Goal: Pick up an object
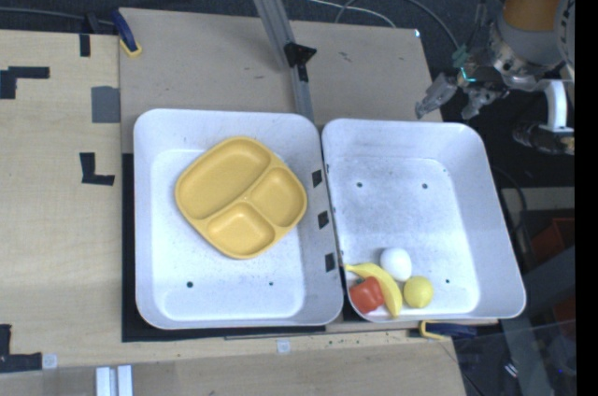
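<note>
The pick looks barely begun. The gripper [455, 95] hangs outside the right bin [486, 198], just past its rim at about one o'clock, with its two grey fingers spread apart and nothing between them. The candidates lie well apart from it, clustered at the bin's six o'clock edge: a white ball [396, 262], a banana [381, 281], a red piece [366, 294] and a small yellow fruit [418, 291], all touching or nearly so. The left bin [149, 198] holds a yellow divided plate [241, 196]. Reaching, descending, closing and lifting all remain.
</note>
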`<state>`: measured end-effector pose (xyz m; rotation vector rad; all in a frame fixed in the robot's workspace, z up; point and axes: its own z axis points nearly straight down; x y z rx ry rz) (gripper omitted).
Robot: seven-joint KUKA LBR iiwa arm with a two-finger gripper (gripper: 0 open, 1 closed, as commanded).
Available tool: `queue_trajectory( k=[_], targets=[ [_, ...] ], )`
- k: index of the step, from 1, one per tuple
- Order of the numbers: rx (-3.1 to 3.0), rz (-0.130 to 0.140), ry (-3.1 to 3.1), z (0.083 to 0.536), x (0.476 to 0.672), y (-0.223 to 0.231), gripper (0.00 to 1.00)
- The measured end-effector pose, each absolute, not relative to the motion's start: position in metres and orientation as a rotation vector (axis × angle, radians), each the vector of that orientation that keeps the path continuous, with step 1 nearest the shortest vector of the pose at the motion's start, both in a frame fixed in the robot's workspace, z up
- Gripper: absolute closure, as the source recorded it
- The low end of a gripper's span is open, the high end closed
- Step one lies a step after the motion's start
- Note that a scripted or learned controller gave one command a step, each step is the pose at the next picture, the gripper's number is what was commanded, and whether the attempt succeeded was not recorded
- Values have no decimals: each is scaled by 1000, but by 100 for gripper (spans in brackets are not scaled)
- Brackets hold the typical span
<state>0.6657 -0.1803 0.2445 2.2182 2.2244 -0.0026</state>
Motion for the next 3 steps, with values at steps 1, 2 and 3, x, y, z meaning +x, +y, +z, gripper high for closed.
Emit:
queue_trajectory(
  k=[1,2,3],
  targets=[
    [2219,-4,2224,245,666,-180,0],
    [2223,-8,2227,184,665,-171,0],
    [2224,-9,2227,123,660,-163,0]
  ],
)
